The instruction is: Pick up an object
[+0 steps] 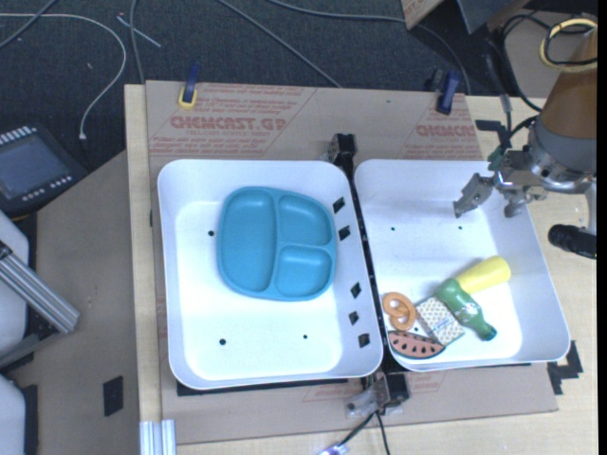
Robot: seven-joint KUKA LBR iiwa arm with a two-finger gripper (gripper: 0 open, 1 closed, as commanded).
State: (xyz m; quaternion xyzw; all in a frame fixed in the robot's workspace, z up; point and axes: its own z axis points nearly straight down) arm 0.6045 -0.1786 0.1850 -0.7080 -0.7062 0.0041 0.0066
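While fingers spread, gripper (493, 197) over right bin (417, 197) (upper corner), arm angled in

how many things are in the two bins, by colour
Blue: 1, the divided plate in the left bin
Yellow and green: 1, the bottle in the right bin
Orange-brown: 1, the pretzel
Red with a dark rim: 1, the watermelon slice
Patterned, mixed colours: 1, the small flat piece
Total: 5

We see even, bright overhead light; white bins (256, 183) nearly glare; soft shadows; slight overall blur, dark floor top.
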